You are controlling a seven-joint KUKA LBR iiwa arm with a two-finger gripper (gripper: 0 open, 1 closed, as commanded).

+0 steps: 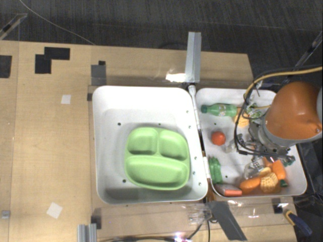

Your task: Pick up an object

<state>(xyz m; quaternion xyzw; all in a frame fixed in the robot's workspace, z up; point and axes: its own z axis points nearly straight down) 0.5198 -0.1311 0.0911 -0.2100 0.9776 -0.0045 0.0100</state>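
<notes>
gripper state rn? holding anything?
Gripper: cannot be told; the wrist hides it, low over the toy pile in the right bin.

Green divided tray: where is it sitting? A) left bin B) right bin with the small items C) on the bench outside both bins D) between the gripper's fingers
A: the green divided tray lies flat on the floor of the left bin, while the arm works over the right bin.
</notes>
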